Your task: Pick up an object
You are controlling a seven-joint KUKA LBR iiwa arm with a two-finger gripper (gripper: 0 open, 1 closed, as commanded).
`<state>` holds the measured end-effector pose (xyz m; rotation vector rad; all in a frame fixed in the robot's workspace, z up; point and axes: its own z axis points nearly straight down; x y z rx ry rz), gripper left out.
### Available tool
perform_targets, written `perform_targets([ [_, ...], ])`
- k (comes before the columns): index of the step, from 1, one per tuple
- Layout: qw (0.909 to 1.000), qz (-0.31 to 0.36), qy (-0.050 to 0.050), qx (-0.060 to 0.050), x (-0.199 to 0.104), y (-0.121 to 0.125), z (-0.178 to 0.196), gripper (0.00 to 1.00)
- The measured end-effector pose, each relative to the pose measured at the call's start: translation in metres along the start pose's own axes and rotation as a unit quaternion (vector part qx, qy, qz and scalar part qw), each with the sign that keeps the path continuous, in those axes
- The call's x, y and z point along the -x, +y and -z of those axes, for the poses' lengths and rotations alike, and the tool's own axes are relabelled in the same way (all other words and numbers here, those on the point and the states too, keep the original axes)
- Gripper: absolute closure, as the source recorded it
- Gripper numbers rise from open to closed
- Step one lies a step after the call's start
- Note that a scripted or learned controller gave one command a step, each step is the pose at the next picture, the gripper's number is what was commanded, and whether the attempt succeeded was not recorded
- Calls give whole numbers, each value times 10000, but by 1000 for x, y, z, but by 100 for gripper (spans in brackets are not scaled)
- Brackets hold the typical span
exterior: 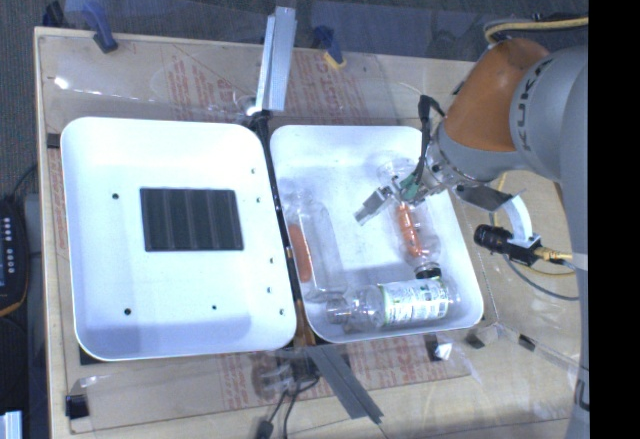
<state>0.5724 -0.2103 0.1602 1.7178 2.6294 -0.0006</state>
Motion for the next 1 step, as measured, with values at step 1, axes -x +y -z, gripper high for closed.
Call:
perform_targets([
  [1, 9999, 145, -1, 0, -1, -2, 17, 0],
])
